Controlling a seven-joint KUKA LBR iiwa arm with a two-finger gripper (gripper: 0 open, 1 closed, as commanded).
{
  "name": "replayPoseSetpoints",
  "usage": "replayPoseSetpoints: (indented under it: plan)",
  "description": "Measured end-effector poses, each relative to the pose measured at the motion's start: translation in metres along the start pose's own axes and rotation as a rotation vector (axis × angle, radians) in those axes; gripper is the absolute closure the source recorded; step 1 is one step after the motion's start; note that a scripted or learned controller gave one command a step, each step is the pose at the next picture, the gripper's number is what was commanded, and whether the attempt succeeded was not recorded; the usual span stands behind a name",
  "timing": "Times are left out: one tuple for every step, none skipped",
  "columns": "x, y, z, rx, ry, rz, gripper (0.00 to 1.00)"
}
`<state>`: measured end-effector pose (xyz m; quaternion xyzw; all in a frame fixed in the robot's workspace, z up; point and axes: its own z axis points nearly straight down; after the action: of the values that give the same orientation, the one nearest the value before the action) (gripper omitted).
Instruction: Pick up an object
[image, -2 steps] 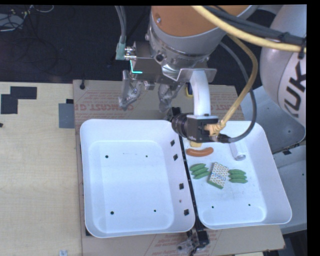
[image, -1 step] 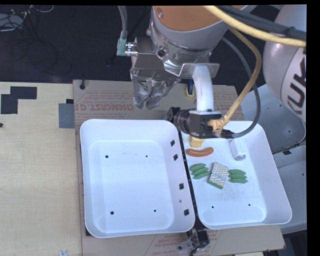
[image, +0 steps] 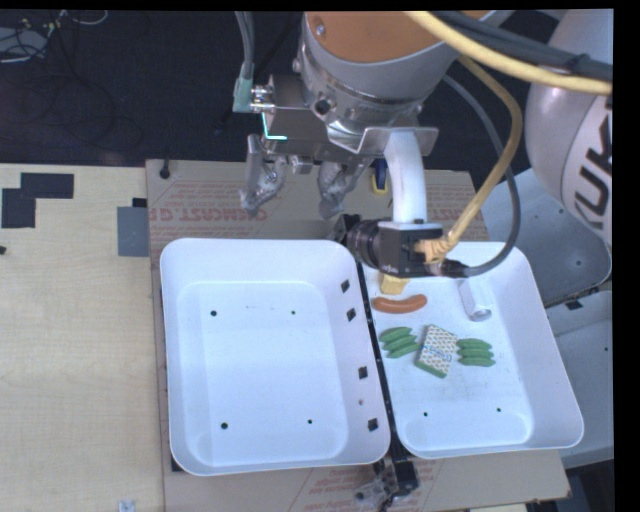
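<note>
1. Camera view shows the pincer (image: 302, 190) raised over the bench's far edge, behind the left bin (image: 190, 270); its two fingers stand apart with nothing between them.
2. All candidates lie in the right bin (image: 540, 420), toward its far half: a sausage (image: 399, 304), two pea pods (image: 399, 342) just beside a sponge (image: 437, 351), a third pod (image: 475, 352) on the sponge's other side, and a small cylinder (image: 474, 301) near the far right corner.
3. Risk: the pods and sponge crowd each other, so a descent there could straddle two things or nudge them apart and close on air.
4. Risk: the sausage and cylinder are round and could roll out from closing fingers.
5. Risk: the sausage sits near the wall between bins; a finger may strike that rim.
6. Everything lies low and flat, so stopping short would miss it.
</note>
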<state>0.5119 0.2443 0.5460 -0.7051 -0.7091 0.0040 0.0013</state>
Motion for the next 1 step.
replayPoseSetpoints:
  plan:
    - [0.0009,-0.0002,-0.0096,0.003,-0.002,-0.004,1.00]
